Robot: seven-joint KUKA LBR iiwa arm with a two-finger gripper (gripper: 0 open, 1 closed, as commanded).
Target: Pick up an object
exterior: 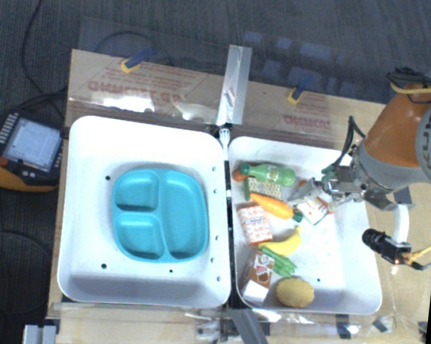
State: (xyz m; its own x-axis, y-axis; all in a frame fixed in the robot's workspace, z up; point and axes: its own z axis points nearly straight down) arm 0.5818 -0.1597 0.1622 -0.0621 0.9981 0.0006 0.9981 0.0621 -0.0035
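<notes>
A: Where is the gripper (324,190)?

B: Low in the right bin (356,262), near its far right corner, by a small red-and-white carton (314,211). I cannot tell how it is set.

A: Room to move?

B: Bare floor along the right edge; the goods crowd the left edge: green bottle (270,173), carrot (272,206), banana (285,244), potato (295,292). The left bin (85,214) carries a blue tray (161,214).

A: Labels?

B: Too small to read.

Tray (160,213) in left bin (79,267); food, perhaps toys, right.

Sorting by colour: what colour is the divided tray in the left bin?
Light blue tray, clearest in the camera view.
</notes>
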